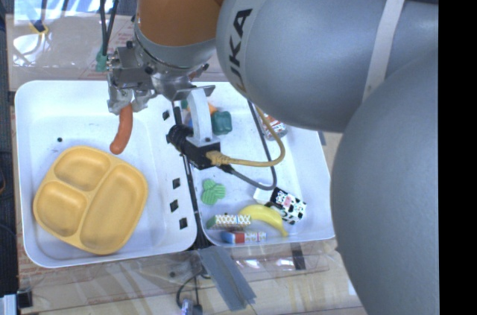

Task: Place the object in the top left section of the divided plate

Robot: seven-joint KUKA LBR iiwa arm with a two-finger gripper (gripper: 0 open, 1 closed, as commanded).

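A yellow divided plate [91, 198] with three sections lies in the left bin [45, 101]. Above its upper right edge hangs an orange-red sausage [122, 132], upright, its top end between the fingers of my gripper [124, 103]. The gripper is shut on the sausage, and the sausage's lower tip hovers just over the plate's far rim.
The right bin [317, 179] holds a banana [262, 217], a cow-patterned toy [287, 206], a green leaf-shaped piece [213, 192], a teal block [221, 121] and a striped tube [235, 220]. The arm's grey body covers the upper right. A black camera mount with a yellow cable [246, 161] hangs over the divider.
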